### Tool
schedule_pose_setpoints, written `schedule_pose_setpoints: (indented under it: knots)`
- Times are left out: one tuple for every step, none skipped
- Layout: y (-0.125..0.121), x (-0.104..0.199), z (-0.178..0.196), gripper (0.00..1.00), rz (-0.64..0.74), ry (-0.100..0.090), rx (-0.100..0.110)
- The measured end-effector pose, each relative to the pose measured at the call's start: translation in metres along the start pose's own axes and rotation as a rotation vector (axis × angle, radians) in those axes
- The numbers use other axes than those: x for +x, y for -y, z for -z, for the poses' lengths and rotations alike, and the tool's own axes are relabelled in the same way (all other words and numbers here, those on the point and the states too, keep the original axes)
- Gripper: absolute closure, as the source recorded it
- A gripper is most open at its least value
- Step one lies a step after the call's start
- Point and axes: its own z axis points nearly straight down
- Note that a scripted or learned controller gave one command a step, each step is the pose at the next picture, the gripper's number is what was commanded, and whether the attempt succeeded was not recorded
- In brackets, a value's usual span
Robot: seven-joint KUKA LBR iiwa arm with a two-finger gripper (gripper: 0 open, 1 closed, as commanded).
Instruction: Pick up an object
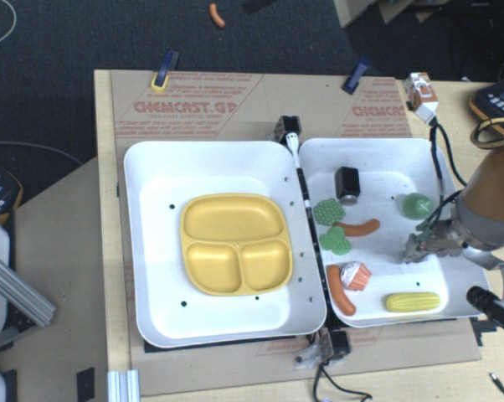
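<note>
The right bin [378,159] holds several toy items: a black block [347,182], two green broccoli pieces [328,212] [336,241], an orange sausage [358,227], a green ball [417,205], a red and white piece [355,275], a second sausage [339,293] and a yellow corn cob [414,301]. My gripper [418,249] is low inside this bin near its right side. It sits below the green ball and above the corn, on bare bin floor. Nothing shows in its grasp.
In the left bin [143,224] lies a yellow divided plate [235,243]. The arm's orange band [493,193] overhangs the right bin's right wall. Cables run along that edge, with clamps at the board's far side.
</note>
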Motion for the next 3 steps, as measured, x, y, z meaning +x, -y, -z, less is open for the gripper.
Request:
schedule_pose_setpoints:
  knots:
    - [0.004, -0.001, 0.062, 1.00, 0.001, 0.003, -0.006]
    - [0.000, -0.001, 0.106, 1.00, 0.002, 0.003, -0.006]
    - [-0.001, -0.001, 0.132, 1.00, 0.003, 0.003, -0.005]
